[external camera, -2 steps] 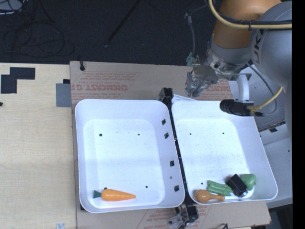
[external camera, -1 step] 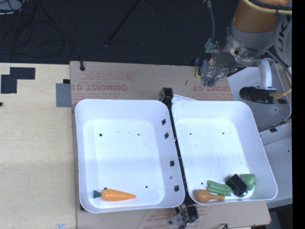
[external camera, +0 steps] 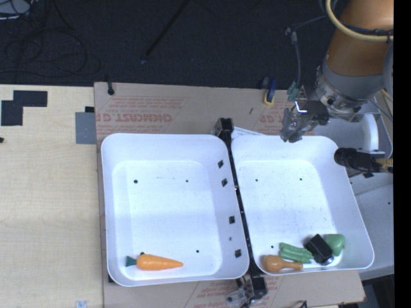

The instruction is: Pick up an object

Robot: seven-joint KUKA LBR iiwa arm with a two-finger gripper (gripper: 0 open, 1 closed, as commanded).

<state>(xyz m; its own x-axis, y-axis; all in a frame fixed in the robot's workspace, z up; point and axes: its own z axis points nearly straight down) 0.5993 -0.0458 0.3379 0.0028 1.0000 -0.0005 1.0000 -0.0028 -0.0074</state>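
Nearest the camera, a small heap sits in the front right corner of the right bin (external camera: 302, 172): a tan pear-shaped piece (external camera: 280, 264), a green bean pod (external camera: 295, 253), a black block (external camera: 319, 248) and a green leafy piece (external camera: 334, 241), all touching or overlapping. Their line runs roughly along the front wall, the black block tilted across it. In the left bin (external camera: 160, 191), a carrot (external camera: 158, 262) lies alone near the front wall, its long axis along that wall, its green stub to the left and its tip to the right.

Farther back, the gripper (external camera: 293, 132) hangs over the rear rim of the right bin, with nothing between its fingers; the view is too small and dark there to say how wide they stand. The heap lies toward the front of the same bin and a little to the right of the gripper, well apart from it. The carrot is farther off, across the divider (external camera: 232, 197) and to the left. So the heap looks the closer target, though crowded; the carrot is the cleaner one.

At the back, the arm (external camera: 359, 37) comes in from the upper right, with its orange band above the wrist, which points down and left toward the bin's rear edge.
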